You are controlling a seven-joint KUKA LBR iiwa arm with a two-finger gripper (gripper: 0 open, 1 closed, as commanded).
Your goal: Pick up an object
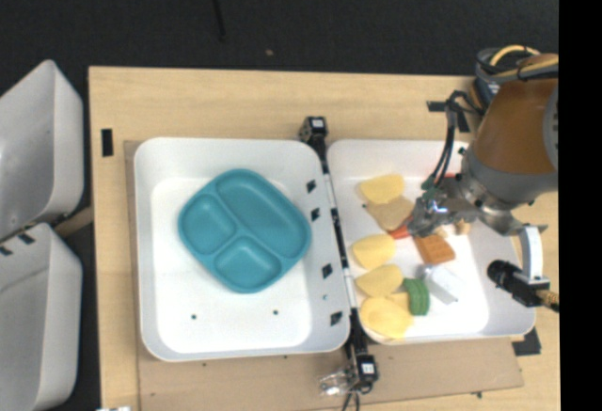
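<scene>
White bins sit side by side on your wooden bench (pixel 113 240). Your left bin (pixel 155 306) holds a teal tray (pixel 245 229) with three compartments, lying flat near its middle. Your right bin (pixel 470 324) holds the loose pieces: a yellow piece (pixel 382 188) at the top, a tan piece (pixel 388 213) just below it, three more yellow pieces (pixel 373 250) (pixel 379 280) (pixel 386 316) stacked down the bin's left side, a green piece (pixel 416 295) beside the lower two, an orange-brown block (pixel 435 250), and a small red piece (pixel 402 232) between the tan piece and the block. Your arm (pixel 513 132) reaches in from the right, orange band above the wrist. The gripper (pixel 431 214) hangs low over the right bin, just above the block and beside the tan piece. You cannot tell how its tips stand, or whether anything sits between them.
</scene>
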